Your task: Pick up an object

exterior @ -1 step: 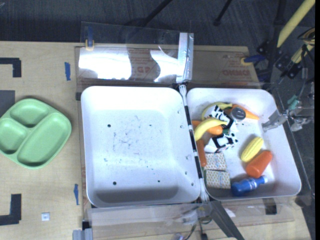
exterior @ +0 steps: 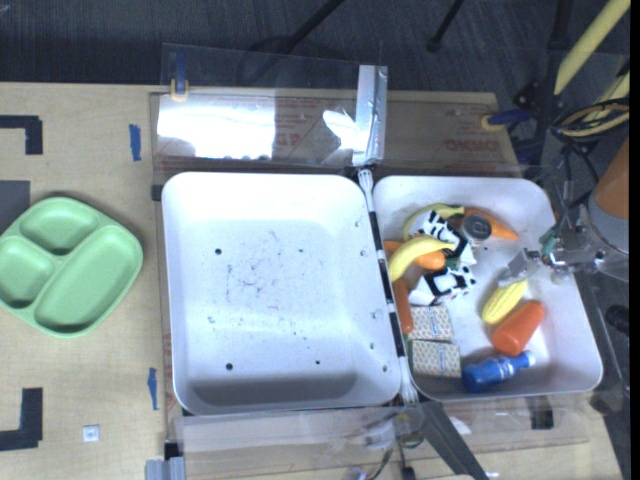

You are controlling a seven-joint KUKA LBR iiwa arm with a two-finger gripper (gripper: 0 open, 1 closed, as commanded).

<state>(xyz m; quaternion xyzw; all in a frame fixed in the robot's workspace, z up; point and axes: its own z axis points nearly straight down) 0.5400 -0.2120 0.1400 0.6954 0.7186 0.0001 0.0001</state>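
Observation:
The right bin (exterior: 570, 368) holds a heap of toys. A yellow banana (exterior: 408, 253) lies at its left side beside a black and white toy (exterior: 443, 236). A yellow corn cob (exterior: 505, 298) rests above an orange bottle (exterior: 517, 328), and a blue bottle (exterior: 492, 371) lies near the front wall. Two cracker-like squares (exterior: 432, 338) sit at the front left. My gripper (exterior: 545, 256) hangs over the right part of this bin, just right of the corn cob, with nothing seen in it.
The left bin (exterior: 200, 208) stands beside the right one, sharing a middle wall. A green divided plate (exterior: 65, 265) rests on the bench at far left. Clear plastic sheeting (exterior: 260, 128) and cables (exterior: 590, 118) lie behind the bins.

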